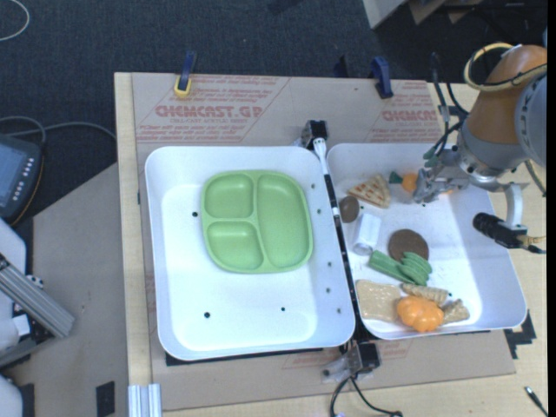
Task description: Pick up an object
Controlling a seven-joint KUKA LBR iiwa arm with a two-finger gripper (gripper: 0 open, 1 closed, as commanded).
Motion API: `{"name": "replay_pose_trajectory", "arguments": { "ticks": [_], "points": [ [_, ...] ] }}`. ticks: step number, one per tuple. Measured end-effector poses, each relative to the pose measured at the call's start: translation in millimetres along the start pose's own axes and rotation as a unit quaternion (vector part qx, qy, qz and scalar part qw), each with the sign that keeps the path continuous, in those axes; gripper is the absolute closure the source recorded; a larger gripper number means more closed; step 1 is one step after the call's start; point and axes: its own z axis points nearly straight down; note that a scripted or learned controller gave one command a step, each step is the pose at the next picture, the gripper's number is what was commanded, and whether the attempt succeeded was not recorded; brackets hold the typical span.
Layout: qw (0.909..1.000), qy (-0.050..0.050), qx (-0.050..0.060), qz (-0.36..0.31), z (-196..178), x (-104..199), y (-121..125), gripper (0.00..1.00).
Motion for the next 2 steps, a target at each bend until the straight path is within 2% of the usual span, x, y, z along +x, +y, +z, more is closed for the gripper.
{"name": "replay_pose_trajectory", "arguments": {
  "ticks": [2],
  "points": [
    [1.0,-0.001,-0.005,0.001,-127.3,-2.3,-3.9,1.0]
  ]
}}
